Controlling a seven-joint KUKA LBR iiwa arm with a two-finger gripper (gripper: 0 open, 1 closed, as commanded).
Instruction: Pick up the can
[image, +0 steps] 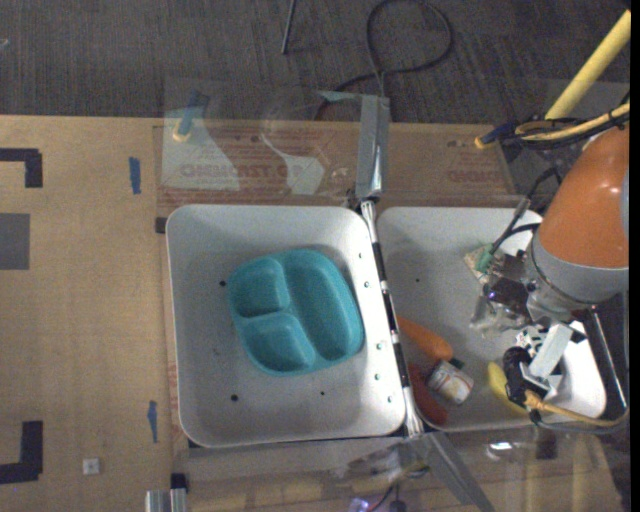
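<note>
The can is small, with a pale label and a dark end. It lies on its side near the front left of the right bin. The gripper hangs over the middle of that bin, below the grey wrist and orange band. It is up and to the right of the can, apart from it. Nothing shows in its grasp, and its lower end is hard to make out against the bin floor.
An orange carrot lies just above the can, a red item just below it, and a yellow banana to its right. A teal divided plate sits in the left bin. Cables hang by the arm.
</note>
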